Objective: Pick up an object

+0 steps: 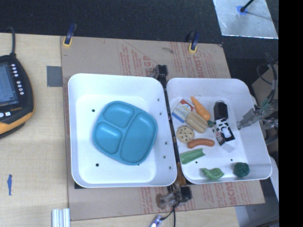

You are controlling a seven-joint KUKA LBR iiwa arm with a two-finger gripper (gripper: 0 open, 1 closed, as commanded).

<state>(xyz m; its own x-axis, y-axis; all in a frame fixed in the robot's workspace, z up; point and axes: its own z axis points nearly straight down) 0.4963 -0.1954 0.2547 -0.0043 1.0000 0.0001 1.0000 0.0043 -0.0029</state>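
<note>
**benchwatcher:** So, biggest stuff first. Left bin point(80, 174) has just the blue divided plate point(125, 132) in it, way off from the fingers, across the divider. Right bin point(258, 174) is where all the little toy food sits, and the gripper point(253, 116) is poking in over that bin's far right rim. Fingers are too small and blurry for me, honestly can't tell if they're open or closed, and I don't see anything between them.

**gripnerd:** What's nearest to it then?

**benchwatcher:** Going down in size: the black-and-white packet point(223, 130) is closest, just beside the tips toward the bin's middle, with the black block point(220, 110) near it. Further inward there's the bread roll point(196, 122), carrot point(201, 108), sausage point(200, 143), green bean pod point(191, 156), then the small box point(181, 112) and cookie point(185, 134) furthest away by the divider. Green leafy thing point(211, 173) and the dark green ball point(241, 169) sit toward the near rim, off to the side of the fingers.

**gripnerd:** Sounds like the approach stage, nothing picked.

**benchwatcher:** That's my read. Next it'd need to move in over one item, drop down and close on it. The stuff's packed tight, so grabbing one cleanly looks fiddly.
</note>
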